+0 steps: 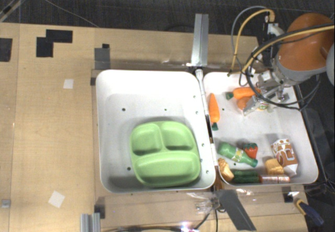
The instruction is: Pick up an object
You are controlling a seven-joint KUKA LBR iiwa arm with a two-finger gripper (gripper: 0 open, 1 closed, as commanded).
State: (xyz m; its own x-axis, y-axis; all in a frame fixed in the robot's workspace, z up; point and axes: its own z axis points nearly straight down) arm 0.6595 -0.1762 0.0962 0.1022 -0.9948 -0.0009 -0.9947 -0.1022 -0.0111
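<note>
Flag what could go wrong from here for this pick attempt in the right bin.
The gripper sits low by an orange object near the bin's back wall; a grasp there could be partial and slip. Its dangling cables hang close over the right bin and might snag. The carrot leans against the divider, awkward for fingers.

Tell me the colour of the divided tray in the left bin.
Light green; the divided tray shows best in the camera view.

Two bins side by side: tray (165,153) in left bin (112,95). In right bin (309,168): carrot (213,109) by the divider, gripper (255,104) toward the back, bottle (237,153) and carton (284,153) toward the front.
</note>
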